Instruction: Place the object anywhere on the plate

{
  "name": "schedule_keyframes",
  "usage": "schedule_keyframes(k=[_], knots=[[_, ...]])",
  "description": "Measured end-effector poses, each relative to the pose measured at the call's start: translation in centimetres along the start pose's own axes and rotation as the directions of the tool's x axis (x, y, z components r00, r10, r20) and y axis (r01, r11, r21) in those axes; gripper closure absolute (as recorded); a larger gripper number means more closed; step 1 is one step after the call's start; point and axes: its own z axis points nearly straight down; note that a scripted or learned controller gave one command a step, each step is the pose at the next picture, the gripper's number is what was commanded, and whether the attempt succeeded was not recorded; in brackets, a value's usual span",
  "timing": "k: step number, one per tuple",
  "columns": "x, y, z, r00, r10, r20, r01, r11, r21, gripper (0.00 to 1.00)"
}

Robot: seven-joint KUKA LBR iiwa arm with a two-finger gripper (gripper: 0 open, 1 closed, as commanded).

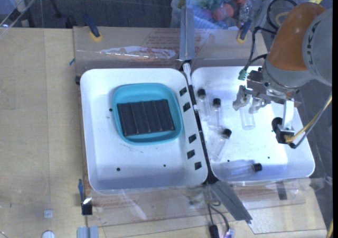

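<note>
We saw the gripper over the right bin, its fingers gripping a clear vial that hung upright, long axis vertical, well apart from the teal plate

Glossy turquoise plastic plate (dark ribbed matt insert) sits at nine o'clock; clear plastic vials with black caps lie in smooth white bins on pale wood surface.

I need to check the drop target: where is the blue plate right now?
The blue plate sits in the middle of the left white bin, on the camera view's left, with a dark ribbed block lying on it. The gripper hovers over the right bin.
</note>
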Motion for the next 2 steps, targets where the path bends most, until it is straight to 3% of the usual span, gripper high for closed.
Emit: schedule_keyframes(k=[1, 2], knots=[[0.0, 0.0, 0.0, 1.0, 0.0, 0.0, 0.0, 1.0, 0.0, 0.0], [-4.8, 8.3, -0.7, 0.998, -0.069, 0.001, 0.069, 0.998, -0.004, 0.0]])
